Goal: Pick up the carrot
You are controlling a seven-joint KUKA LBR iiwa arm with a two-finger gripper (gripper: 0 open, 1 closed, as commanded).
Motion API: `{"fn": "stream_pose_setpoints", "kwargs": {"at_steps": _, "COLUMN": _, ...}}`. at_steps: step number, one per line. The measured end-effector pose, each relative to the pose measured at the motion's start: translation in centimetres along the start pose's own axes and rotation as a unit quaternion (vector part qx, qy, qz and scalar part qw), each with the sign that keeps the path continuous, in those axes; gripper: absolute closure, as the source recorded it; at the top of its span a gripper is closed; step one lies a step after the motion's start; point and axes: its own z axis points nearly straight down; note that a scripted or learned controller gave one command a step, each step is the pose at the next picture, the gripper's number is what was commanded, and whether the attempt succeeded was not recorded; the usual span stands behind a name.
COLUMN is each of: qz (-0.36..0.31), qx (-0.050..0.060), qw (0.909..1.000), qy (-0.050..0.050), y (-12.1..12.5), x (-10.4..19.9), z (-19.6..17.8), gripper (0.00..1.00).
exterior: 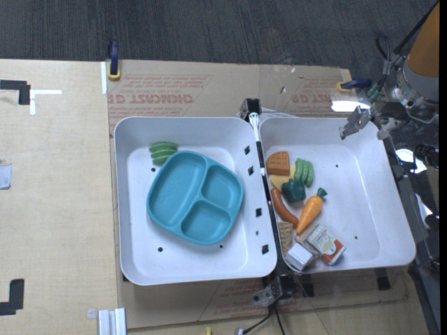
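Observation:
The carrot point(309, 213) is orange with a green top. It lies tilted in the right bin point(370, 208), left of the bin's middle, with its green end pointing up and to the right. My gripper point(357, 121) hangs over the bin's far right corner, well away from the carrot and up to its right. Nothing shows in the gripper.
Crowding the carrot are a reddish sausage point(282, 204), a dark green broccoli point(293, 190), a green pickle point(304, 169), an orange block point(278, 162) and two small cartons point(324, 243). The left bin point(140, 243) holds a blue divided plate point(195, 197) and a green pod point(163, 151).

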Motion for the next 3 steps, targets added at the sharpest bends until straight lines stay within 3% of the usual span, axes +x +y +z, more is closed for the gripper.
{"fn": "stream_pose_setpoints", "kwargs": {"at_steps": 1, "qz": -0.046, "qx": 0.001, "qw": 0.9989, "qy": 0.001, "y": -6.2, "x": 4.7, "z": 11.0, "gripper": 0.00}}
{"fn": "stream_pose_setpoints", "kwargs": {"at_steps": 2, "qz": -0.033, "qx": 0.000, "qw": 0.9994, "qy": 0.001, "y": -12.1, "x": 6.9, "z": 14.3, "gripper": 0.00}}
{"fn": "stream_pose_setpoints", "kwargs": {"at_steps": 3, "qz": -0.030, "qx": -0.002, "qw": 0.9995, "qy": 0.001, "y": -11.8, "x": 6.8, "z": 13.3, "gripper": 1.00}}
